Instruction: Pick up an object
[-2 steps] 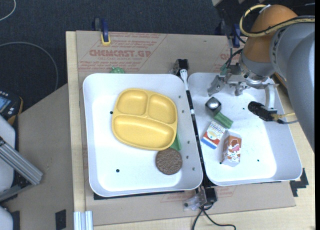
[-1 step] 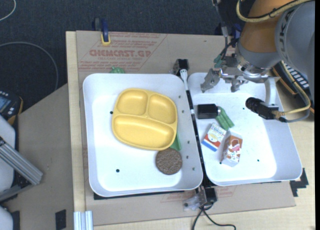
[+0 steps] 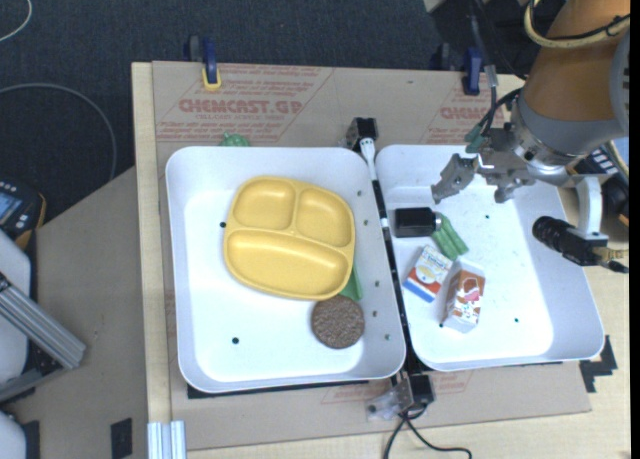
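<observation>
Grey-metal pincer (image 3: 478, 179), fingers spread and holding nothing, hovers over your right white bin's (image 3: 560, 332) far edge; closing there risks missing the small black block (image 3: 414, 220).

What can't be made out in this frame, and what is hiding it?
- Hand, camera view: small and dark over the right bin; nothing visible between its parts.
- Green item: mostly under the yellow plate in the left bin.
- Two small cartons: print too small to read.
- Arm: cut off by the right edge.
</observation>
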{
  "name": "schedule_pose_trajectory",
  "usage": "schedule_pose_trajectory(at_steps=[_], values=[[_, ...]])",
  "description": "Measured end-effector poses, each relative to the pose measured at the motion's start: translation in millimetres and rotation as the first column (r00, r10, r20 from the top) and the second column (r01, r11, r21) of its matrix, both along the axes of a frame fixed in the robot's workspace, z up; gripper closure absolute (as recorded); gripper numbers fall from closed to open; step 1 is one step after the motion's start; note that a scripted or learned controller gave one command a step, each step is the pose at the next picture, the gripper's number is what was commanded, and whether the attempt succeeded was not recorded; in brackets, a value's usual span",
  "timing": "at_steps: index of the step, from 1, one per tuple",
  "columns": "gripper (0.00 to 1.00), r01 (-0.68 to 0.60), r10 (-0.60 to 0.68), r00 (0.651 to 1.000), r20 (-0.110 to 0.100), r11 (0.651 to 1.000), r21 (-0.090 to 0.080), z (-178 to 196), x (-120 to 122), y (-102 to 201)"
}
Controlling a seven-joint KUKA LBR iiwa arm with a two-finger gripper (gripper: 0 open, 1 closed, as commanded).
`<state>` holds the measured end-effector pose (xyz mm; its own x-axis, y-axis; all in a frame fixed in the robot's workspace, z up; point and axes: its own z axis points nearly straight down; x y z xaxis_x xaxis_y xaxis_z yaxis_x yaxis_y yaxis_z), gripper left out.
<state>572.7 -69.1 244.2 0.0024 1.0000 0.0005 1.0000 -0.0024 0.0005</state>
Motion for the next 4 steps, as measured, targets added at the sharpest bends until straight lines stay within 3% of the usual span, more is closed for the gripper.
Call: schedule_pose_trajectory(at_steps=[1, 2, 3, 4], values=[[0.00, 0.004, -0.004, 1.000, -0.011, 1.000, 0.001, -148.2, -30.2, -33.7], [0.00, -0.001, 0.001, 1.000, -0.005, 1.000, 0.002, -120.0, -70.0, -23.6], [1.00, 0.000, 0.000, 1.000, 0.002, 1.000, -0.002, -110.1, -67.5, -24.3], [1.00, -0.009, 0.009, 1.000, 0.005, 1.000, 0.002, -56.7, -83.8, 41.1]])
